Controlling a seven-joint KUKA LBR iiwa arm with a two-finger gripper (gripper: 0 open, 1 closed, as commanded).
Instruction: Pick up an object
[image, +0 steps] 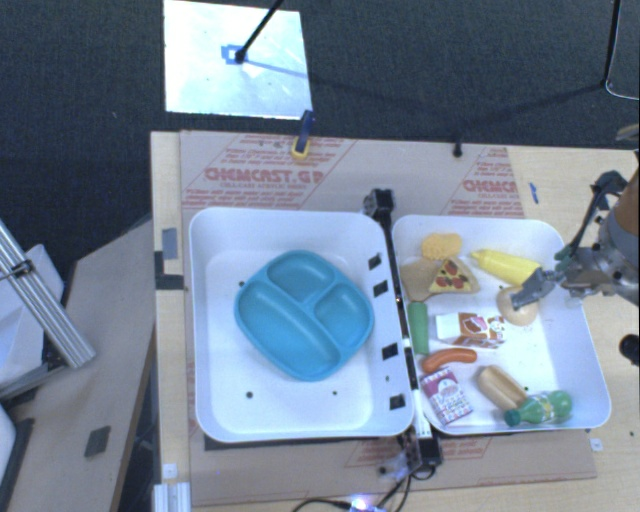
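From my remote seat I cannot tell how the fingers (527, 291) stand; they sit over a pale round bun (519, 308) in the right bin (585, 385). The yellow mustard bottle (505, 265) lies just beside them, so I judge a descent could nudge it or skid off the bun. Farther out, the board (262, 172) under the bins reads "CHEMCAST GP".

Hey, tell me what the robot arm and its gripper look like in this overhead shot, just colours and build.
The arm comes in at the right edge: grey metal body with a patch of orange at the very edge of the frame. Thin dark cables or rods run along its upper part. The gripper is a slim grey metallic piece, lighter at its tip, seen above the right-hand white bin. No markings are legible.
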